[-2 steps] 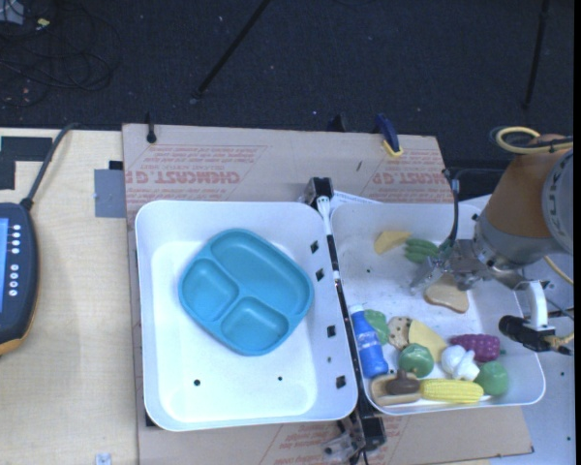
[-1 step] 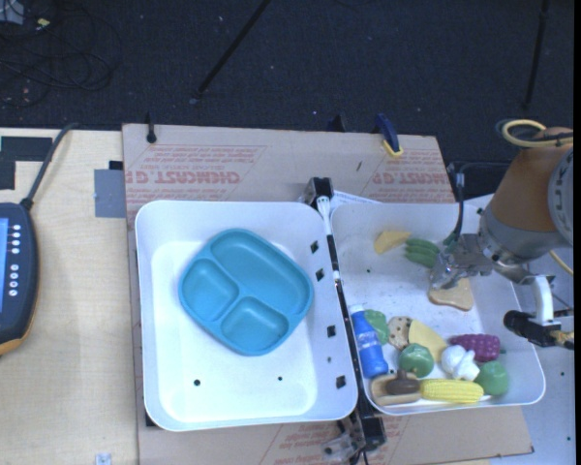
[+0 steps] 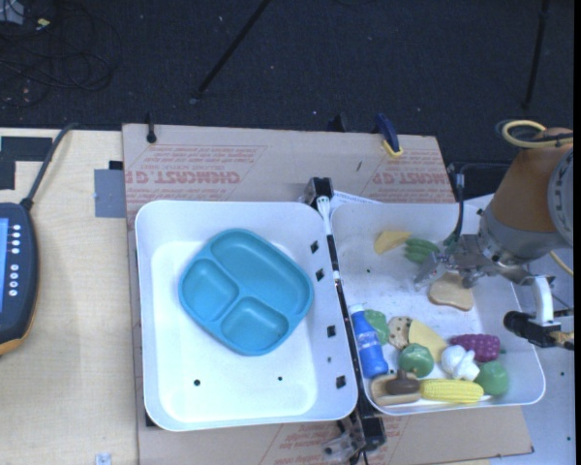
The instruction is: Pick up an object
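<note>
Pincer point(image 3: 452, 272) sits low in the right bin point(image 3: 529, 391), over the upper middle area, arm point(image 3: 528, 201) coming in from the right with the orange band above the wrist. You can't tell from this angle whether it's apart or together; the metal parts blur into each other. No object visibly between them, so don't count anything as held.

Right at the pincer: a tan toast-shaped piece point(image 3: 452, 294) lies flat just below it, touching or nearly so. A green vegetable point(image 3: 421, 250) and a yellow wedge point(image 3: 391, 241) lie just to its left.

Rest of the candidates are bunched along the near edge of the right bin: blue bottle point(image 3: 370, 345) against the divider side, corn cob point(image 3: 452, 390) along the front wall, purple grapes point(image 3: 474, 345), white garlic-like piece point(image 3: 456, 360), a green round item point(image 3: 416, 359), and a brown-and-white piece point(image 3: 399, 387) by the corner.

Left bin point(image 3: 165, 395) carries a blue divided plate point(image 3: 245, 291), lying flat, roughly centred.

Both bins rest on cardboard point(image 3: 271, 168) on the surface point(image 3: 68, 386). Teach pendant point(image 3: 2, 274) lies at far left.
</note>
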Robot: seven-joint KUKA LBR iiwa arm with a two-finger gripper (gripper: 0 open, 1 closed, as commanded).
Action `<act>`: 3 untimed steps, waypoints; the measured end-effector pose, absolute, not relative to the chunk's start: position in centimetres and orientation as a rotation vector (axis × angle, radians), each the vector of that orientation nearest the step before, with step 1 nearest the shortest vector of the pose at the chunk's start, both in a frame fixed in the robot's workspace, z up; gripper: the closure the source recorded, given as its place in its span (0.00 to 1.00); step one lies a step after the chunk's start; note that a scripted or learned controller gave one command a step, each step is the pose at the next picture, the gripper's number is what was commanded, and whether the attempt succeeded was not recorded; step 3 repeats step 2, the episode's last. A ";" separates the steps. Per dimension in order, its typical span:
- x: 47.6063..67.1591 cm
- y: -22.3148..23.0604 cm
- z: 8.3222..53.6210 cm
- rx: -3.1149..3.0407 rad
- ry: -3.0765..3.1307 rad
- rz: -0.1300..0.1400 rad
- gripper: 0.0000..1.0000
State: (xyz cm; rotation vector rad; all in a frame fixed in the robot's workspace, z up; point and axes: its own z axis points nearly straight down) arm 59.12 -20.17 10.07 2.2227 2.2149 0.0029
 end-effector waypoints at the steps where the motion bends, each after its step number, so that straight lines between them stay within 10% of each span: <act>1: 64.1 -16.3 9.9 2.217 2.227 0.003 0.00; 3: 64.4 -11.0 8.8 2.219 2.228 0.001 0.00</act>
